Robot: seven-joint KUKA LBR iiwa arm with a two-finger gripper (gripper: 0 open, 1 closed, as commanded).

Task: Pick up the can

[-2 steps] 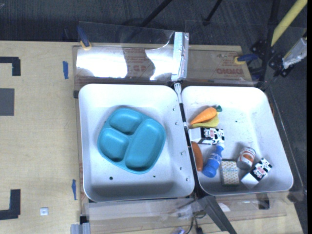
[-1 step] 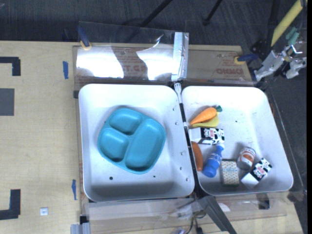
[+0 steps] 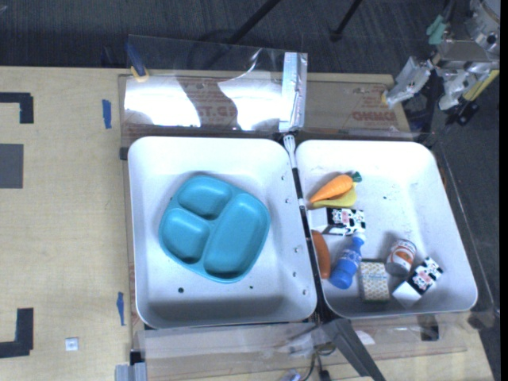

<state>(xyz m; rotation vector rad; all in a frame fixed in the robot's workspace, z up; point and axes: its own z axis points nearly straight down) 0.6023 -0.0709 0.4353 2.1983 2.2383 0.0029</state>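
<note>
One can, lying well below the spread, empty pincer in the right bin, should be approached squarely, clear of the milk carton beside it.

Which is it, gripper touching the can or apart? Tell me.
Apart. The camera view shows the gripper beyond the right bin's far corner, with bare bin floor separating it from the can.

Nothing really readable from where I stood. The cardboard strip behind the bins had red lettering, upside down and too blurry.
</note>
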